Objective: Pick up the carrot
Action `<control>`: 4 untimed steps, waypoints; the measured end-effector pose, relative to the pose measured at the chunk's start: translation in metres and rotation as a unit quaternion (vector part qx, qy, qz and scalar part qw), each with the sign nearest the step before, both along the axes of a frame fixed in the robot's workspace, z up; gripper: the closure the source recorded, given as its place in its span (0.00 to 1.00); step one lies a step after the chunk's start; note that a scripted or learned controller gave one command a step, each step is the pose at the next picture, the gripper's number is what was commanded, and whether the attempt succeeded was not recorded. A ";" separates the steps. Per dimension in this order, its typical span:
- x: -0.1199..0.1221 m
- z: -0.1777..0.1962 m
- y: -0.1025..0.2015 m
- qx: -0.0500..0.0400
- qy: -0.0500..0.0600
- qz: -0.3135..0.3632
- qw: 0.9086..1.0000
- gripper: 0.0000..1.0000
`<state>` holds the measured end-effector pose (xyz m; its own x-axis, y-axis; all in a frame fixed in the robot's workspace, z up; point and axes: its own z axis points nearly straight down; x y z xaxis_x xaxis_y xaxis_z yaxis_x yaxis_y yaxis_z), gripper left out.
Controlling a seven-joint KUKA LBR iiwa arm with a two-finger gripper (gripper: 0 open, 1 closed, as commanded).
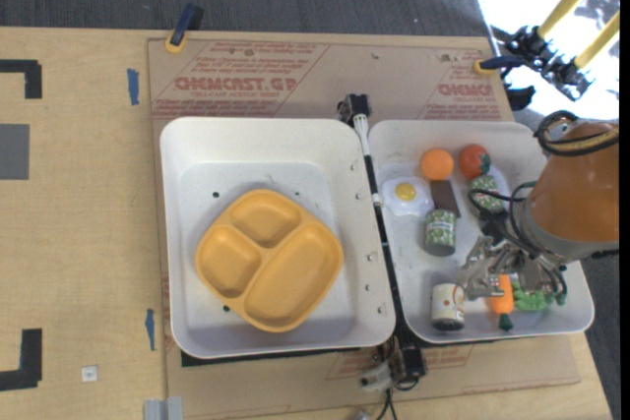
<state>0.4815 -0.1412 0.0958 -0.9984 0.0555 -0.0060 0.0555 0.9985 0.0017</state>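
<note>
The carrot [505, 298] is a small orange piece with a green leafy top [533, 300]. It lies near the front right corner of the right bin [569, 322]. My gripper [492, 276] hangs low directly over the carrot's upper end and hides part of it. The grey arm with its orange band [583, 194] reaches in from the right above the bin.
The right bin also holds a white can [448, 305] just left of the carrot, a pea can [440, 231], a dark bar [445, 197], a fried egg [405, 193], an orange [437, 163] and a tomato [473, 158]. A yellow divided plate [268, 258] lies in the left bin [187, 152].
</note>
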 end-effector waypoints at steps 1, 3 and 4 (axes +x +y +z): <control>0.010 0.122 0.034 -0.001 0.000 -0.024 1.000 1.00; -0.001 0.131 -0.009 -0.001 0.000 0.097 0.995 0.00; 0.030 0.069 -0.011 -0.001 0.002 0.156 0.988 0.00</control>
